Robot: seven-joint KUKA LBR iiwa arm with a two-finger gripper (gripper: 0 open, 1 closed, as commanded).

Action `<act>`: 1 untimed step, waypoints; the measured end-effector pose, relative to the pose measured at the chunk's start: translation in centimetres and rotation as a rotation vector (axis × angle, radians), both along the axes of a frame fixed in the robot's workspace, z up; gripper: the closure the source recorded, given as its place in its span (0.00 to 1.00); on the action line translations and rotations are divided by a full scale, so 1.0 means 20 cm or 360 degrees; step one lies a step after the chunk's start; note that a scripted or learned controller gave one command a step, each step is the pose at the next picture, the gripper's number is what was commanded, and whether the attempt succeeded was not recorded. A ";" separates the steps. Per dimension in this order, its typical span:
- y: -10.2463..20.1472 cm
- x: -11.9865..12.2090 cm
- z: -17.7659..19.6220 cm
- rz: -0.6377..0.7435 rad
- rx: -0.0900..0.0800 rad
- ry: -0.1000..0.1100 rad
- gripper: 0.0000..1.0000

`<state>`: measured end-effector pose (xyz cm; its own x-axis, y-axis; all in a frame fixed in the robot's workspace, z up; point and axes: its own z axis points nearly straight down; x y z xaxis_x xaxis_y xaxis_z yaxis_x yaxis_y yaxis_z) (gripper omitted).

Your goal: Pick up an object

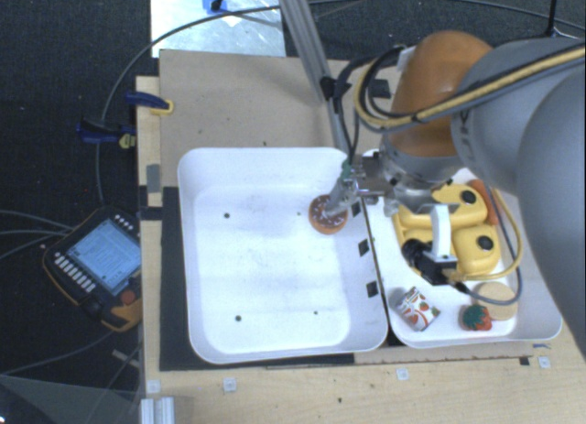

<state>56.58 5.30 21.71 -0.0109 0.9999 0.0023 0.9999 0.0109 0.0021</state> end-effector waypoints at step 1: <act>0.24 0.05 0.06 -0.0001 0.0001 -0.0002 1.00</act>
